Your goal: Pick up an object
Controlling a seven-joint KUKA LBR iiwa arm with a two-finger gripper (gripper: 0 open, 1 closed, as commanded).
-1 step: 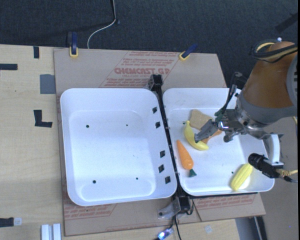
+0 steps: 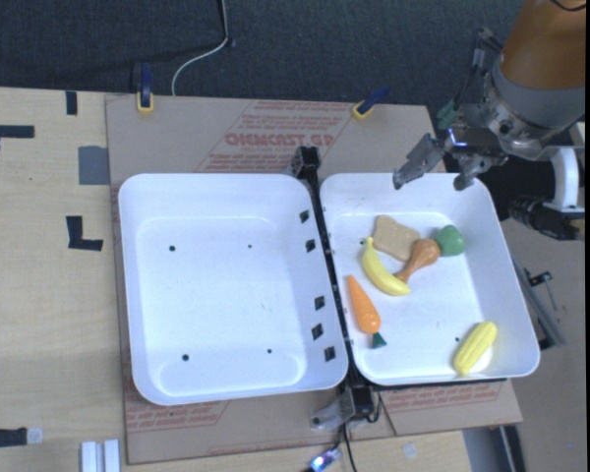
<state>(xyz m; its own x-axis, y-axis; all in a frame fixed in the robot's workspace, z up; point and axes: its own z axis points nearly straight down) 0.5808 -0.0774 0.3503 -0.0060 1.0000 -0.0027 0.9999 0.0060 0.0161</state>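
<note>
From my station I see the gripper (image 2: pixel 439 170) hanging over the far rim of the right bin (image 2: pixel 506 254) with its two fingers spread wide and nothing between them. Below it in that bin lie a banana (image 2: pixel 382 269), long axis running from upper left to lower right, touching a tan bread slice (image 2: pixel 394 237) and a drumstick (image 2: pixel 420 258) whose thick end points up-right toward a green ball (image 2: pixel 450 241). Nearer me, well apart from the gripper, the carrot (image 2: pixel 364 308) points its green tip down-right, and the corn cob (image 2: pixel 475 347) lies slanted in the near right corner.
</note>
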